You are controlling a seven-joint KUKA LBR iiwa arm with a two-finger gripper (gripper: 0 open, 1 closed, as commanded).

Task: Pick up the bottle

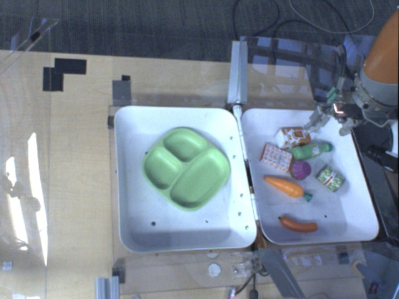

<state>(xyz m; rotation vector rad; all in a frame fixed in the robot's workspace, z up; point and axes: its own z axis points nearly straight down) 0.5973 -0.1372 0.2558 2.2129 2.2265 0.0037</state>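
The gripper (329,118) hangs with fingers spread wide and empty, at one o'clock from the small green plastic bottle (310,149) lying in the right white bin (368,220). Best to descend straddling the bottle's narrow width, clear of the purple ball (300,169).

A pale wooden bench (62,167) carries two shallow white plastic bins side by side. The left bin (131,229) and right bin (361,229) touch along their inner edges.
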